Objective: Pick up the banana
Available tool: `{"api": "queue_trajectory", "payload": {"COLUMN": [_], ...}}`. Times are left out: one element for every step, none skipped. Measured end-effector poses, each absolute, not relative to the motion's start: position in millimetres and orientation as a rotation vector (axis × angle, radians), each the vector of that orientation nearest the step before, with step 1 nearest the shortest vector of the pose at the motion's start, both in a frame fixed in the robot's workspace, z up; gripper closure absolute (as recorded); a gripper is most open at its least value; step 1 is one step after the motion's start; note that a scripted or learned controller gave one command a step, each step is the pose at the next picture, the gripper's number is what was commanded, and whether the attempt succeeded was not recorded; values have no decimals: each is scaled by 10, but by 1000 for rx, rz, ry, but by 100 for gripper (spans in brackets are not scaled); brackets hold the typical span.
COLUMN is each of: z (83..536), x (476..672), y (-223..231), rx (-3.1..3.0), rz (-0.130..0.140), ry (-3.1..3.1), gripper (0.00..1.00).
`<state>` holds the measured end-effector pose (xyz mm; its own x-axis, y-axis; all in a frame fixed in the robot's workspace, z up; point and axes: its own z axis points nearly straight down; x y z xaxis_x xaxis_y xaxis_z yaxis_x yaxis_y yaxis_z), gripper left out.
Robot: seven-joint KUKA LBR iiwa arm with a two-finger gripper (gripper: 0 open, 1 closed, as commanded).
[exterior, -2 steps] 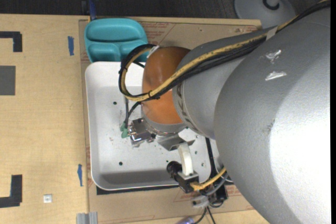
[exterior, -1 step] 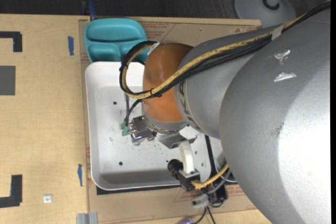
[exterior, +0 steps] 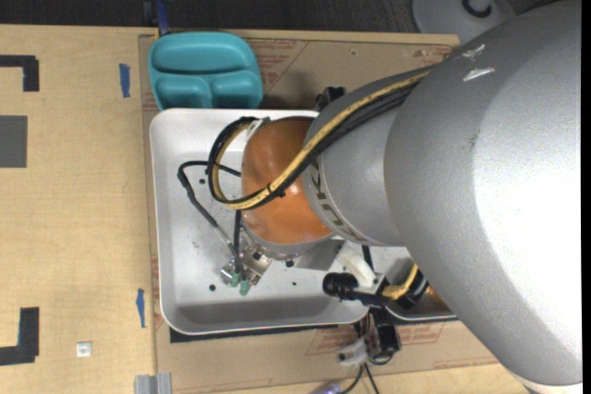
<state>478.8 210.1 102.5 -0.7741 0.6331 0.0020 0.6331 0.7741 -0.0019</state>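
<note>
**Arm low in the left bin, banana out of sight**

The grey arm (exterior: 480,198) is crowding the near right of the view, its orange band (exterior: 282,185) sitting over the white bin (exterior: 171,198). Below it the gripper (exterior: 238,277) is hanging close to the bin floor, green-tipped; cannot tell how it is set. I cannot make out the banana. Black and yellow cables (exterior: 222,166) are looping beside the wrist. Further back, a teal tray (exterior: 205,69) is resting on the cardboard bench (exterior: 74,198) against the bin's far rim.
</note>
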Motion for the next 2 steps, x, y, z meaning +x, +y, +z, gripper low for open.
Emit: {"api": "queue_trajectory", "payload": {"z": [1125,1223], "x": [4793,4797], "y": [2107,2113], "rx": [-1056,-1058], "rz": [-1,-4], "ry": [-2957,-2958], "gripper": [100,100]}}
